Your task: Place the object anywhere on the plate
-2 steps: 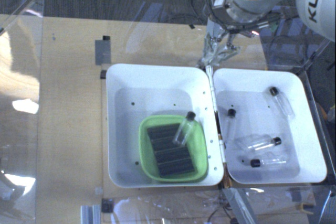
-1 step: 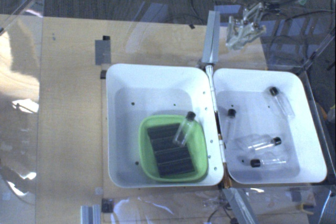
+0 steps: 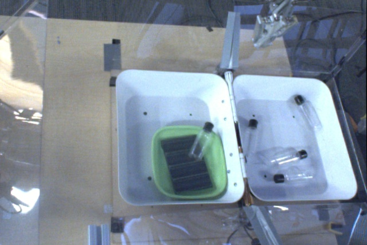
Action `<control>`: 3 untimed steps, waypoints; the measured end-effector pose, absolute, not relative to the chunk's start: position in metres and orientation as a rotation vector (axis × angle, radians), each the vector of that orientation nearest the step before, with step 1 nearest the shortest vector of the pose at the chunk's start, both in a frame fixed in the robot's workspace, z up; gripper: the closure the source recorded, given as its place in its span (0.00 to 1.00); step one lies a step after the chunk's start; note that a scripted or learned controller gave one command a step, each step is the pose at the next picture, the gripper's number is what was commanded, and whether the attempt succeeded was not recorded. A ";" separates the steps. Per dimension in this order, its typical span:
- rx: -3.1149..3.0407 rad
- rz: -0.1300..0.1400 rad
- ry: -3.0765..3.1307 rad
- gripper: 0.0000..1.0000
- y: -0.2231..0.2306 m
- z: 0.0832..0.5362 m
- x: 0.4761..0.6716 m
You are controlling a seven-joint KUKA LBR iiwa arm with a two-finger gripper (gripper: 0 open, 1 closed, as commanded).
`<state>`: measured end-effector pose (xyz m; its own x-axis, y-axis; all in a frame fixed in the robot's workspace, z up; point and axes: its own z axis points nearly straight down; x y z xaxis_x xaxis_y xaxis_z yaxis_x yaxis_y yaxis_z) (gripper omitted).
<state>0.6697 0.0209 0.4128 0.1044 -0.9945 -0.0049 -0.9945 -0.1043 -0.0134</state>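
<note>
Vials (image 3: pixel 298 155) lie loose in the right bin (image 3: pixel 338 123); one vial (image 3: pixel 200 142) rests on the green plate (image 3: pixel 159 175); jaws (image 3: pixel 269 28) state unclear.

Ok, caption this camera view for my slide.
A clear vial lies on the green plate; the claw hangs above the bench.

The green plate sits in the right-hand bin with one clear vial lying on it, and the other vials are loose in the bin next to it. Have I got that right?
Not quite: the green plate is in the left bin, not the right one. The camera view shows this. The rest holds: one clear vial lies on it, and the other vials are loose in the right bin.
</note>
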 end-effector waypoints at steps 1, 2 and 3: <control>-2.641 -0.002 1.687 1.00 0.098 0.332 0.669; -2.881 -0.010 1.228 1.00 0.070 0.368 0.669; -3.079 -0.010 0.583 1.00 0.074 0.351 0.669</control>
